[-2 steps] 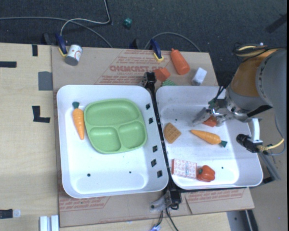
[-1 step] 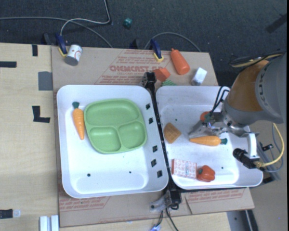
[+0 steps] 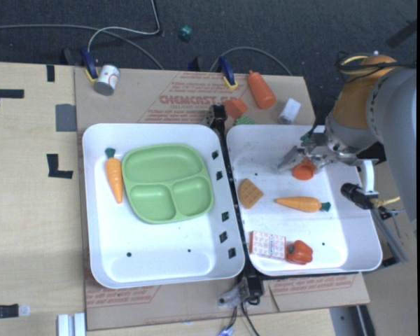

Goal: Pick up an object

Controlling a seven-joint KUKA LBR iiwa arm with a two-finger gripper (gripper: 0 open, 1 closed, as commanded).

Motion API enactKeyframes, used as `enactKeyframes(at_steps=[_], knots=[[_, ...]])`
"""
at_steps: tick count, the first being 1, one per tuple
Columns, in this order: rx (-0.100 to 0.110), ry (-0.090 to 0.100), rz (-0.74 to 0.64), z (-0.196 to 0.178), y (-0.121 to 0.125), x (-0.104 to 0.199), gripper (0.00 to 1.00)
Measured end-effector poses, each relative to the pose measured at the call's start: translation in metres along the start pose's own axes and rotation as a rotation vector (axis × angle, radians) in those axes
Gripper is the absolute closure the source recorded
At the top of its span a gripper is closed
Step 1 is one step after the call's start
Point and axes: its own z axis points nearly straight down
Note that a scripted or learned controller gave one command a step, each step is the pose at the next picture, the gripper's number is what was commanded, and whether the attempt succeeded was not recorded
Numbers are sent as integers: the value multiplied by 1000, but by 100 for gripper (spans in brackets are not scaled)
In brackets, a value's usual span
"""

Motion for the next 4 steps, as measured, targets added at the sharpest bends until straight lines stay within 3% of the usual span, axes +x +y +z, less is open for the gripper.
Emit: enactKeyframes(at_steps=[1, 2, 3, 4], knots=[[7, 2, 1, -28, 34, -28, 0], [6, 0, 1, 1, 6, 1, 0], [3, -1, 0, -9, 6, 1, 100], [6, 5, -1, -70, 35, 64, 100]])
